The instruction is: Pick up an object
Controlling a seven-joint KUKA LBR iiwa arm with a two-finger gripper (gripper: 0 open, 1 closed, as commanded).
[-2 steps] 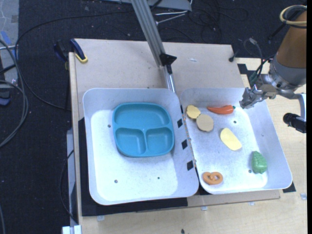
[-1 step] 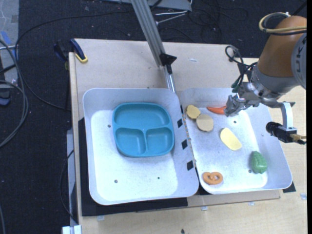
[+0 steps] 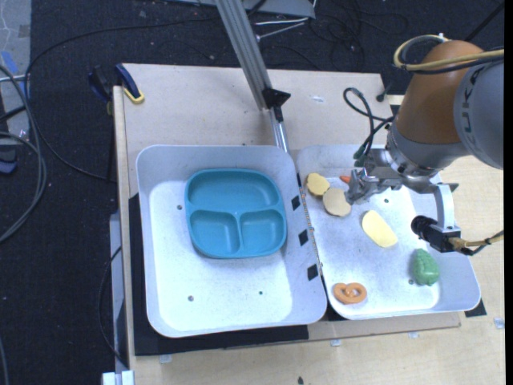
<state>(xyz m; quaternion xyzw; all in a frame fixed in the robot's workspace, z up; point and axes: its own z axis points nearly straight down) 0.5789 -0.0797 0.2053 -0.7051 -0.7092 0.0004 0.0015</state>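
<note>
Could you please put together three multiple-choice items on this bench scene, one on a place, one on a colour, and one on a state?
1. Where does the divided tray lie?
A. in the left bin
B. in the right bin
C. on the bare bench

2. What colour is the lumpy object near the right bin's near right corner?
A. red
B. green
C. blue

3. How does the pretzel lie relative to the gripper?
A. between its fingers
B. touching it
C. apart from it, flat on the bin floor

Answers: 1 A, the tray sits within the left bin's walls. 2 B, it is plainly green. 3 C, the pretzel lies toward the front edge, well clear of the gripper.
</note>
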